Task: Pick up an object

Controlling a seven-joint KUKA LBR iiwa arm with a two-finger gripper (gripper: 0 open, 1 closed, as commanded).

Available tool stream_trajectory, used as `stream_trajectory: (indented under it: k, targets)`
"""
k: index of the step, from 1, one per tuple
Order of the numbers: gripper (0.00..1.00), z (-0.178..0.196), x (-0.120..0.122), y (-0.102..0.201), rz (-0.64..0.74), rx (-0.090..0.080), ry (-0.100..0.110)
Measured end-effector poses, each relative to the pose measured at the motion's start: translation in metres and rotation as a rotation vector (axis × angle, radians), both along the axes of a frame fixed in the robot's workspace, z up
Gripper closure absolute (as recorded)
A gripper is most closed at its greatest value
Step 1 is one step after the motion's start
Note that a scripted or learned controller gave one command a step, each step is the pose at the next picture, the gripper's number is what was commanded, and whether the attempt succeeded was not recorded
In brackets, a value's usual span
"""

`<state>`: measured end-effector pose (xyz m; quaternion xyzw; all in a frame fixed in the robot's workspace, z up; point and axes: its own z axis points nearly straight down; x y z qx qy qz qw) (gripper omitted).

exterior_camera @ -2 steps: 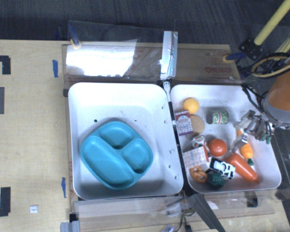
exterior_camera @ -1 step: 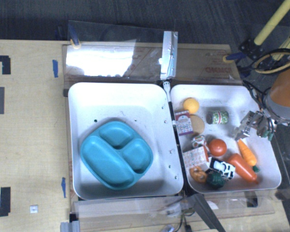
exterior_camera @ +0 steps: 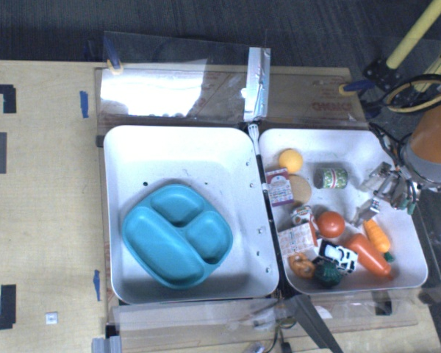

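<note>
A yellow ball (exterior_camera: 290,159), a green can (exterior_camera: 331,177) lying on its side and a red tomato (exterior_camera: 330,224) are seen in the right bin (exterior_camera: 353,140). Two orange carrots (exterior_camera: 370,255) lie near its lower right corner, beside a black-and-white toy (exterior_camera: 338,254).

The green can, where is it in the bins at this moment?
The green can lies on its side in the right bin, toward the far wall, right of the yellow ball and left of the gripper.
</note>
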<state>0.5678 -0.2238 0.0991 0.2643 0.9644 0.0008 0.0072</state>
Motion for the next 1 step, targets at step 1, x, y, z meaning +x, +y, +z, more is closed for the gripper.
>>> stream_trajectory:
  k: [1]
  targets:
    - [0.00, -0.0123, -0.0456, 0.0009, -0.314, 0.006, 0.009]
